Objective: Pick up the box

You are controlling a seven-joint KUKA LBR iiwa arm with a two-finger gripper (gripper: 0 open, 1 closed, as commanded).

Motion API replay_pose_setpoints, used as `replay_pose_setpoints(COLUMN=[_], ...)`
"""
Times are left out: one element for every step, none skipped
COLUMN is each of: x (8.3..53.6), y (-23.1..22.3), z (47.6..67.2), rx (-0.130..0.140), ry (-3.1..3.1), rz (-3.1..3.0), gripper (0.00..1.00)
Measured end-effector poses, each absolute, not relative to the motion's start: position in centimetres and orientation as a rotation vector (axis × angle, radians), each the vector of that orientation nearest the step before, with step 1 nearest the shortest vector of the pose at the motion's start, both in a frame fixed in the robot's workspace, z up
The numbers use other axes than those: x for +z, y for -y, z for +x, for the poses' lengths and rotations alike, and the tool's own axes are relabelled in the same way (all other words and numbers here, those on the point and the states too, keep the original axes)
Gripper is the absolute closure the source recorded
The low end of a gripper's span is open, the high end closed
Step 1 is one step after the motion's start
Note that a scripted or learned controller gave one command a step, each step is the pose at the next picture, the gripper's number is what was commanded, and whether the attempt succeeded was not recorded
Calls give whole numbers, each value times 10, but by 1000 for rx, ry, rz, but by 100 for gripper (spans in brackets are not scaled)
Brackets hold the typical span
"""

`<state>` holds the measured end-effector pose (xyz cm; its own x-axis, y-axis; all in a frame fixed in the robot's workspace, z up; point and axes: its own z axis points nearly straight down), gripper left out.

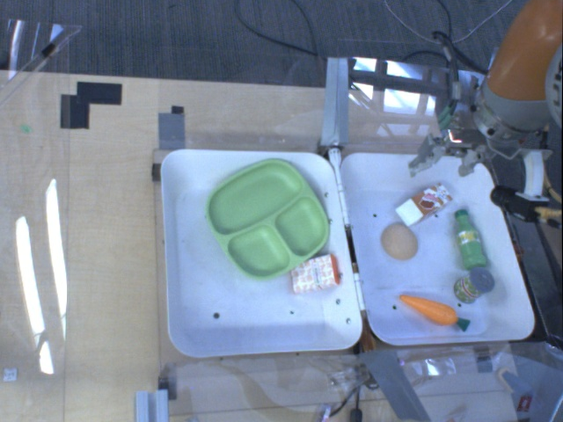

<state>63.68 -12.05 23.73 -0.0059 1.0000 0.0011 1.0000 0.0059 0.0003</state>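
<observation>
Two bins: left bin and right bin, white and shallow, side by side on my bench.
My pincer: my gripper hangs over the far edge of the right bin, fingers spread apart, with nothing between them.
My arm: grey with an orange band, reaching in from the right.
Box: the box lies flat in the left bin, near its right wall, just beside the near corner of the green tray; it is well apart from my pincer.
Box print: red and white pattern; the lettering is too small for me to read.
Green tray: three compartments, tilted askew in the left bin.
Packet: a white and orange-brown packet in the right bin, nearest to my pincer; its label is unreadable.
Bottle: a green bottle lying along the right side; no legible brand.
Round item: a tan ball-like thing mid-bin.
Carrot: an orange carrot near the front wall.
Small can: a can between bottle and carrot, writing unclear.
</observation>
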Motion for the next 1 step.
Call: replay_pose_setpoints(x=[125], y=[81], z=[635], rx=[0], ry=[2233], rz=[-2209], gripper=[0])
